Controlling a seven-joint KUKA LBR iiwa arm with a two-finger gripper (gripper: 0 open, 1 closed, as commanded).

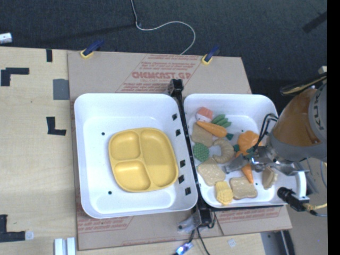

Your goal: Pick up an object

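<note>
Grey arm (297, 129) w/ orange band looms biggest at right, bent down over the right bin (265, 102). Its tool (248, 162) sits low among the toy food in that bin's middle-right; a grey finger (234, 167) juts left, but can't tell how far open the tool is or whether it has hold of anything. Just beside the tool: small orange carrot piece (248, 172) below it, rounder orange piece (247, 140) above it, curved tan piece (225, 151) to its left. Further out in the same bin: long carrot (211, 128) w/ green leafy bits (220, 120) near the top, pink-and-white item (204, 113) in the top-left corner, green ridged disc (201, 152) by the left wall, tan bread-like pieces (210, 172) and (243, 188) toward the bottom, yellow corn (224, 195) at the bottom edge. Left bin (85, 142) touches the right one along black clips (183, 163) and holds a yellow divided plate (142, 159) w/ three compartments. Both bins rest on cardboard (159, 70) on the tabletop (32, 142); white cable (164, 25) loops above.
</note>
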